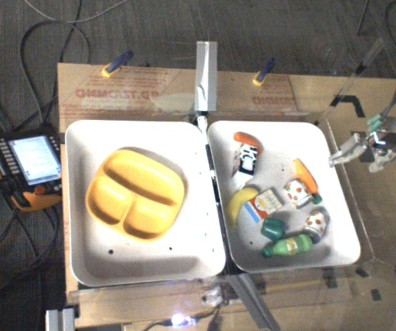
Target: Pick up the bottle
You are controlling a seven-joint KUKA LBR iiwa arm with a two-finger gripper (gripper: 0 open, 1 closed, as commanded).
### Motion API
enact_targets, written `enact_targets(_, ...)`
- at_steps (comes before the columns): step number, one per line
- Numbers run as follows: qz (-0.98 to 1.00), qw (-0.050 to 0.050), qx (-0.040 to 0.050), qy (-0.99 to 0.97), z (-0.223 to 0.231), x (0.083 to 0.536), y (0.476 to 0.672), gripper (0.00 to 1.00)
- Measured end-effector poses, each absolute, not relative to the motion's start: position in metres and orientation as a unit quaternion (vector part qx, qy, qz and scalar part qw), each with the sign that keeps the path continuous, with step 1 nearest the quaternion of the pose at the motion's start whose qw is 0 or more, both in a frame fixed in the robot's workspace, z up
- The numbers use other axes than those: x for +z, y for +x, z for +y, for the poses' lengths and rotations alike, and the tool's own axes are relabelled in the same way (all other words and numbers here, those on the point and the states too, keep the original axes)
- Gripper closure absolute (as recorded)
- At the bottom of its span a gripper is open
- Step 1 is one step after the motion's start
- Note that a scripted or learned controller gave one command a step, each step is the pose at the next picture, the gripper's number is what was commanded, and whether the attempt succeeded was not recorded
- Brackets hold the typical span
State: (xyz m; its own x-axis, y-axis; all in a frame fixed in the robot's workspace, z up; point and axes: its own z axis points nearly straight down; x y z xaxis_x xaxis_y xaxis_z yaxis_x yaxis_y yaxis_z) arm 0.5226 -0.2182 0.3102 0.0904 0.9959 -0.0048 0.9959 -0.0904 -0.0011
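Presently lying on its side at the near edge of the right bin [336,185], the green bottle [289,246] is looking light, rigid and slick, best gripped mid-body, while the gripper [363,147] is waiting, finger state indiscernible.

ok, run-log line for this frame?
phase: pre-grasp | pincer: right of right bin, outside it | green bottle: lying in right bin, front | yellow tray: left bin

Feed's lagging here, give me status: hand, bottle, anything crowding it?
Hand off the right bin's far edge, nothing in it. Green plastic bottle lying flat at right bin's near side. Dark green cup and strawberry-print can crowd it.
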Motion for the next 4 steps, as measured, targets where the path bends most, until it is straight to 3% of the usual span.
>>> enact_targets(1,0.579,-0.001,-0.0019,0.815,-0.134,0.222,0.511,0.00)
enact_targets(2,0.572,-0.003,-0.0024,0.820,-0.102,0.111,0.482,0.00)
enact_targets(3,0.471,-0.001,0.0044,0.882,-0.131,0.089,0.487,0.00)
enact_targets(4,0.470,0.001,0.0037,0.882,-0.132,0.099,0.487,1.00)
